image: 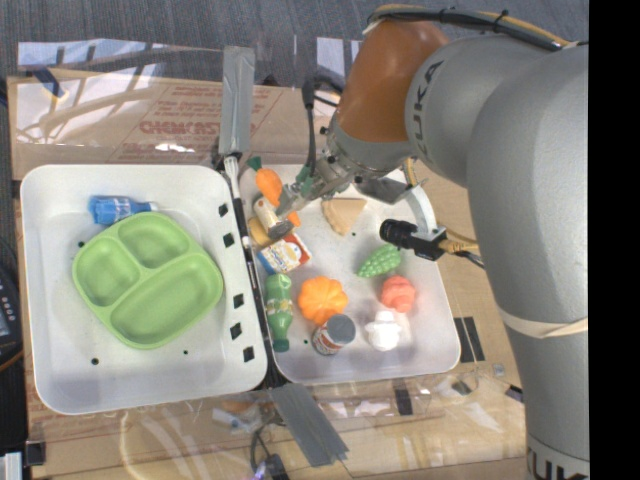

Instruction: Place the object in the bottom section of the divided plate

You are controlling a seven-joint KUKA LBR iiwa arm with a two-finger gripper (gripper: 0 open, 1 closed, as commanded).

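Camera view: my claw (pixel 291 200) hangs low over the right bin's (pixel 440 353) toy pile; finger spacing I cannot tell. Green divided plate (pixel 148 279) waits at nine o'clock, left bin (pixel 45 368).

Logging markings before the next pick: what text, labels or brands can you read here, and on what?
"KUKA": on the grey arm, running up its casing, partly seen.
Red print on the cardboard behind the bins: too blurred to read.
Label on the packet in the right bin: too small to read.
Blue bottle label: unreadable.
Can label: unreadable.
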